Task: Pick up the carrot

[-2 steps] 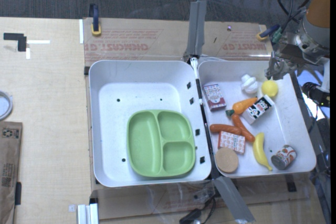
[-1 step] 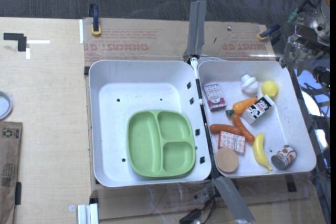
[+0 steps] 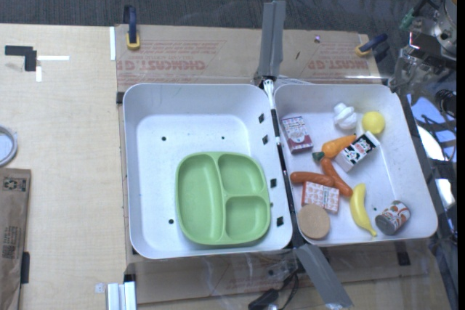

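A green divided plate (image 3: 222, 197) lies in the left bin (image 3: 138, 156); a banana (image 3: 360, 209) in the right bin (image 3: 418, 178).

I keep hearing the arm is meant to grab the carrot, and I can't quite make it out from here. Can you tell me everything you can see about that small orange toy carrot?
The small orange toy carrot looks like smooth plastic, short and stubby, with a dark green stub at its left end. It lies on its side, slanted, near the middle of the right-hand shallow white bin. Its right end meets the black-and-white milk carton; a white garlic bulb sits just above it and reddish sausages just below. Nothing grips it.
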Robot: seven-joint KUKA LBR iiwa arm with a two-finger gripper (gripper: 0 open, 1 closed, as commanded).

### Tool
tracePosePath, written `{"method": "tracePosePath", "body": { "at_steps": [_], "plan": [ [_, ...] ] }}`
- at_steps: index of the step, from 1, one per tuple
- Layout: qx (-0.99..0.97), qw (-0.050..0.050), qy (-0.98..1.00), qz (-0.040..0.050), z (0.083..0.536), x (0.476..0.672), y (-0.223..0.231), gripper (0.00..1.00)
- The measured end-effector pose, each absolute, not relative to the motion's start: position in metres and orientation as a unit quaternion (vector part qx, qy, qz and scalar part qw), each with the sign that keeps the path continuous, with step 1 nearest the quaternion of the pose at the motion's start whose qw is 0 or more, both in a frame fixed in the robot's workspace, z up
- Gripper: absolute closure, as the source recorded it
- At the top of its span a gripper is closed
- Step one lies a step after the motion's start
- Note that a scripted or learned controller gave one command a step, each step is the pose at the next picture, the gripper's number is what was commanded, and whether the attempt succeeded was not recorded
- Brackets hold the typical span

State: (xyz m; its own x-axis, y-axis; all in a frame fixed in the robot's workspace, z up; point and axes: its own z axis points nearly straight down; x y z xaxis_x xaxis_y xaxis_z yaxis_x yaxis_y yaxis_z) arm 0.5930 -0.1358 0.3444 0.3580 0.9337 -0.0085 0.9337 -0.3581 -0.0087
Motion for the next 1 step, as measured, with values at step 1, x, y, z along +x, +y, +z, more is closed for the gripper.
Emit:
{"method": "tracePosePath", "body": {
  "at_steps": [1],
  "plan": [
    [-0.792,0.001,-0.611,0.0027,0.2391,0.6589,-0.0683,1.00]
  ]
}}
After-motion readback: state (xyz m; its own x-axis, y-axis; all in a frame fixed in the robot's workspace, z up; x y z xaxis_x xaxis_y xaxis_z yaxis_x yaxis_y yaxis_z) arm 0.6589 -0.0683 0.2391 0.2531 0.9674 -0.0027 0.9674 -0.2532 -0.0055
